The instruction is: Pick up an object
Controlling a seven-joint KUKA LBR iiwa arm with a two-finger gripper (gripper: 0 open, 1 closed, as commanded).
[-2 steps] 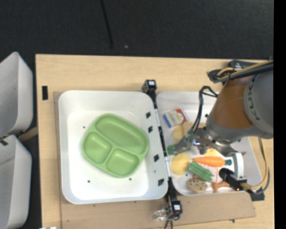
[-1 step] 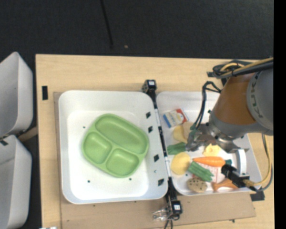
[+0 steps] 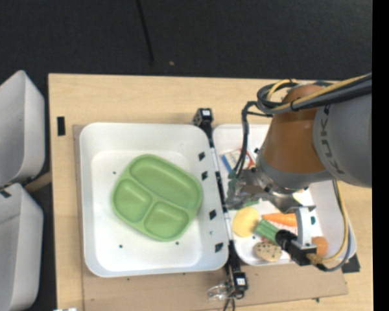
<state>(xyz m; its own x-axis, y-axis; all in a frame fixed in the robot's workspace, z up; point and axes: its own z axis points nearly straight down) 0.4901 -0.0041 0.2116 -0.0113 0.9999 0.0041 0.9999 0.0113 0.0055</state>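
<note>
— Where is your end effector now?

— Low in the right bin, near the divider between the two bins. My wrist covers it, so I cannot tell whether it is released or clenched.

— What lies near it?

— Just below it a yellow object; beside that an orange carrot-like piece, and further down a tan spotted cookie-like object.

— And on the other side?

— Well apart from it, across the divider, a green divided plate lies flat in the left bin on the table.
</note>
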